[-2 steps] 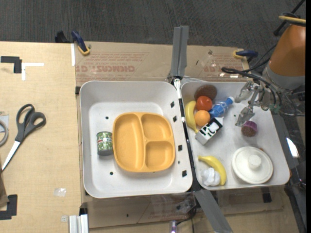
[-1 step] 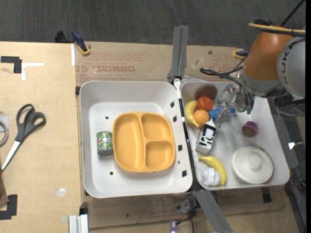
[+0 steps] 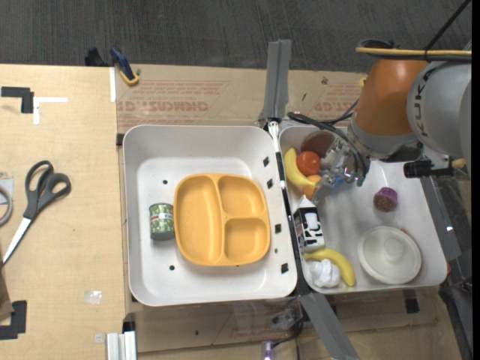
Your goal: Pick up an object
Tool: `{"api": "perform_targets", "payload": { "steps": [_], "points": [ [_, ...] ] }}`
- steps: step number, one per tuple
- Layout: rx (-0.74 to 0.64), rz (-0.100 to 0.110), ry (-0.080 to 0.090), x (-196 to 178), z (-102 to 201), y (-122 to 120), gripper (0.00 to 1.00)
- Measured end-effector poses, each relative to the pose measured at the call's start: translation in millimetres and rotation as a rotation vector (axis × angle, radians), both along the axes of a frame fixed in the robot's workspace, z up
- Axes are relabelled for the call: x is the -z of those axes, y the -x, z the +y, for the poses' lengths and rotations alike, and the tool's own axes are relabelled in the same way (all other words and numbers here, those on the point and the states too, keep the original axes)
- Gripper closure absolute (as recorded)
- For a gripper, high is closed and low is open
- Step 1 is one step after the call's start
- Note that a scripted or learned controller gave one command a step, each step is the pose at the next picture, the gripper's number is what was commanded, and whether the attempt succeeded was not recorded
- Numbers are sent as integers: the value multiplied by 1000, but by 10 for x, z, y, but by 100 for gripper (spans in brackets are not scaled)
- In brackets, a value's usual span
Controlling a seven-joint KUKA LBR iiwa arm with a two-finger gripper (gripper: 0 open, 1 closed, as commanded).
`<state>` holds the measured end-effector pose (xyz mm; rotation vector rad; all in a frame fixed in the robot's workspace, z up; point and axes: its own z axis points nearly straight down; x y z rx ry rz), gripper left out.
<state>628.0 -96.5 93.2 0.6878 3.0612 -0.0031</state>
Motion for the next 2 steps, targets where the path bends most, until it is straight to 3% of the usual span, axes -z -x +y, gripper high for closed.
{"api": "perform_targets", "payload": {
  "steps": [1,2],
  "points": [
    [59,-2,-1,-387,-804,14,0],
    [226,0,-2,0,-240,-115,0]
  ]
}}
